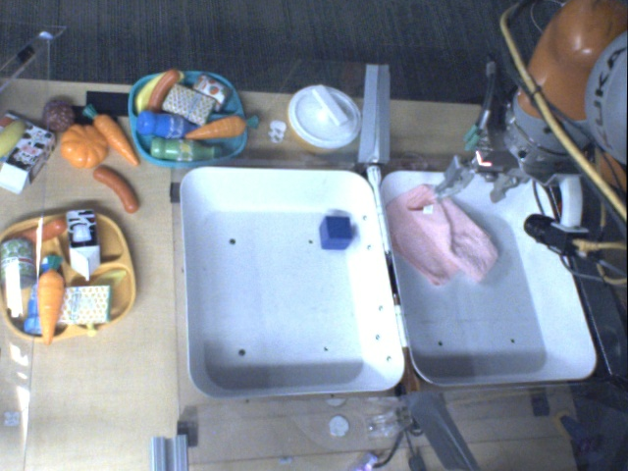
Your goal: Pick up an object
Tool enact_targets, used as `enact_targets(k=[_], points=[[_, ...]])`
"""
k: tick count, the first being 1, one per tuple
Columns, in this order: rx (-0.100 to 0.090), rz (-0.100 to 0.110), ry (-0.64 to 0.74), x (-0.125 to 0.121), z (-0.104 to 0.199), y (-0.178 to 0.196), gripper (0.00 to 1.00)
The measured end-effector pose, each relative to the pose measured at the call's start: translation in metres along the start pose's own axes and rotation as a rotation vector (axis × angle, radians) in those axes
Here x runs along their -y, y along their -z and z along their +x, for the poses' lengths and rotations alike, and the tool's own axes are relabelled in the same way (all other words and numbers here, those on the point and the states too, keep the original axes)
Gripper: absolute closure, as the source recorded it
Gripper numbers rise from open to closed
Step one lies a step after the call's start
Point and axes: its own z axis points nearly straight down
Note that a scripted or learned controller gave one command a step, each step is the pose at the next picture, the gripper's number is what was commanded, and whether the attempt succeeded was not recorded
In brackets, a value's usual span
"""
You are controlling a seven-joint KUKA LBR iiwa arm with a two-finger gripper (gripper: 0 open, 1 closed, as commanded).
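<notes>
A crumpled pink cloth (444, 235) lies in the right bin (549, 351), near its upper left corner. A small blue cube (337, 232) sits in the left bin (255, 341), toward its upper right. My gripper (479, 182) hangs over the back of the right bin, just above and to the right of the cloth. Its fingers are spread open, and the left fingertip (451, 181) is at the cloth's top edge. Nothing is between the fingers.
A metal divider post (371, 116) stands between the bins at the back. A white lidded bowl (323, 116), a blue basket of toy food (186, 118) and a yellow tray of toys (64, 278) sit on the bench to the left. Cables (569, 238) run by the right bin's edge.
</notes>
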Motion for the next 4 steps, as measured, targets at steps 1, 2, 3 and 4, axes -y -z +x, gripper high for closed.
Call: enact_targets(k=[1, 2, 3, 4], points=[[-0.001, -0.002, 0.007, 0.053, -0.003, 0.026, 0.00], [0.000, 0.000, 0.219, 0.008, -0.026, -0.092, 0.00], [0.005, -0.018, 0.262, 0.031, -0.042, -0.138, 0.00], [0.009, -0.018, 0.373, 0.023, -0.017, -0.138, 0.00]])
